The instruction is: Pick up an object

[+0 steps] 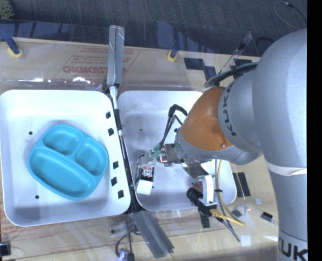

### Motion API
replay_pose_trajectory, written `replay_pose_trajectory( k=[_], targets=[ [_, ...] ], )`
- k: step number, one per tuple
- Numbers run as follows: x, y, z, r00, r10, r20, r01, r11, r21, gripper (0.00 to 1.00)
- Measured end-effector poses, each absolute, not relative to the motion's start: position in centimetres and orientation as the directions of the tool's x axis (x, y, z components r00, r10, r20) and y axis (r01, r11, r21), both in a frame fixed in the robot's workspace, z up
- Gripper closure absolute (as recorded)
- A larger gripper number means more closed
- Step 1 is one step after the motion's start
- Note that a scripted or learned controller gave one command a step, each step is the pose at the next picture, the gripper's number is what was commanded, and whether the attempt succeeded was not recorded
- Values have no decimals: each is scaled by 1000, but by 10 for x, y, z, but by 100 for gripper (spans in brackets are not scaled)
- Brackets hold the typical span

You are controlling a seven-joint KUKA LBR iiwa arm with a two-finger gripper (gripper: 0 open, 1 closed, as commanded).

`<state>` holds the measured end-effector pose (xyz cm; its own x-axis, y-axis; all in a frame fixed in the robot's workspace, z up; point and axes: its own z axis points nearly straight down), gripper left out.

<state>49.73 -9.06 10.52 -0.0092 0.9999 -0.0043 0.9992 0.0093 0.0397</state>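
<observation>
Arm: the grey arm (270,107) with its orange band (204,125) reaches over the right bin (150,99) from the bench's right edge.
Gripper: the gripper (146,170) hangs low over the right bin's left half, near its front edge, close to the divider between the bins.
Fingers: whether they are apart or together cannot be told (the wrist hardware and cables crowd the spot).
Object: a small white block (144,187) lies on the right bin's floor at its front-left corner, just beneath the gripper; contact between them cannot be told.
Left bin: the left bin (19,105) carries a blue compartment tray (68,160), slightly tilted, near its centre.
</observation>
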Motion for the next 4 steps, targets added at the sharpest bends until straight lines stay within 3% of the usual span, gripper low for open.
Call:
replay_pose_trajectory(
  k=[1, 2, 3, 4],
  targets=[
    [497, -91, 105, -10, 1000, -3, 999, 10, 39, 0],
    [500, -89, 118, -18, 1000, 4, 999, 18, 39, 100],
    [499, -89, 117, -18, 1000, 3, 999, 18, 38, 0],
    [489, -90, 105, -13, 1000, 0, 999, 12, 37, 0]
  ],
)
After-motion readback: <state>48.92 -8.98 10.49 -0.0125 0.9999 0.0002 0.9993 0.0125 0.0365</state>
